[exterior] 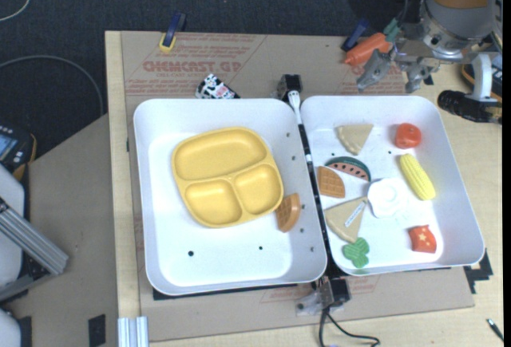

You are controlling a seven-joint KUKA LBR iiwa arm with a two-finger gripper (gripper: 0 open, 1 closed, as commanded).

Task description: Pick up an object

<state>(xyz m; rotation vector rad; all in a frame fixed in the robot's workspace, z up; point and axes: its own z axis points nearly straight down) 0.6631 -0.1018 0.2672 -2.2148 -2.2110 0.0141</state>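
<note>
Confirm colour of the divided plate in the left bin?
Yellow: the three-compartment plastic plate, seen clearly in the camera view.

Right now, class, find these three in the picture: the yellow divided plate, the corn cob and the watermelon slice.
yellow divided plate (209,147): camera view, rim between compartments.
corn cob (417,176): camera view, middle of the cob.
watermelon slice (353,169): camera view, red flesh.

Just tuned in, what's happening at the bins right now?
The pincer hangs open above the far edge of the right bin, holding nothing. That bin holds toy food, including a tomato, corn and a watermelon slice. The left bin holds a yellow divided plate. No pick has started.
</note>
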